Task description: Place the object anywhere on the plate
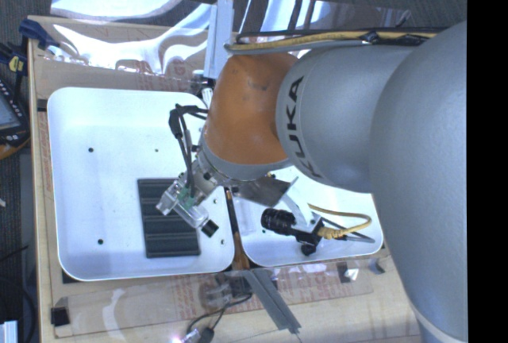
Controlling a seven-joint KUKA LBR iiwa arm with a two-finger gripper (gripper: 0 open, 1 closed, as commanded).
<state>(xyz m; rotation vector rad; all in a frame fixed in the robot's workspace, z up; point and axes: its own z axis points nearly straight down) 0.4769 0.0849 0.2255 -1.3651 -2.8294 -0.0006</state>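
A dark ribbed rectangular plate (164,229) lies flat in the front half of the left white bin (87,175). My gripper (184,205) hangs over the plate's upper right corner, close to its surface. A small black block (209,228) shows just to the lower right of the gripper, at the plate's right edge; whether it is held or lying there I cannot tell. The big grey arm with its orange band (246,111) covers the wall between the bins and most of the right bin.
The right white bin (274,254) shows only along its front edge under the arm. A shiny foil backdrop (127,8) stands behind the bins. The left and rear floor of the left bin is bare white. Clamps and brackets (262,298) sit on the bench front.
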